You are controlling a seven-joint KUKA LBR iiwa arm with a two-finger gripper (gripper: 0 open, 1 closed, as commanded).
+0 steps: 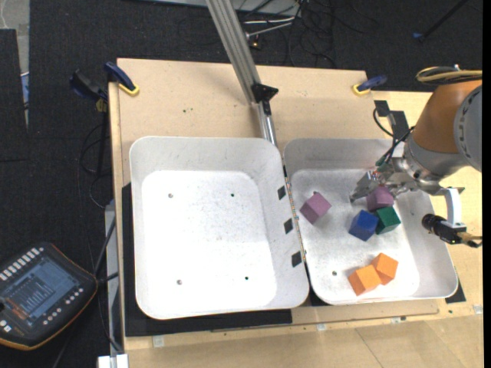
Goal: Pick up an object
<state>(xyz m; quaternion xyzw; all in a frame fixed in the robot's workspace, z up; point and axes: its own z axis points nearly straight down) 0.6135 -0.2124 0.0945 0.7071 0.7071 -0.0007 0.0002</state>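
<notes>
The right bin holds several small blocks. A purple cube lies near its left wall. A blue cube and a green cube sit side by side in the middle, with a second purple block just behind them. Two orange blocks rest near the front. My gripper is low in the right bin, directly over the second purple block and partly covering it. I cannot tell whether that block is held.
The left bin stands beside the right one, and their rims meet at the centre. A slanted metal pole crosses the bench from the back. Clamps hold the board's far corners. A teach pendant lies at the lower left.
</notes>
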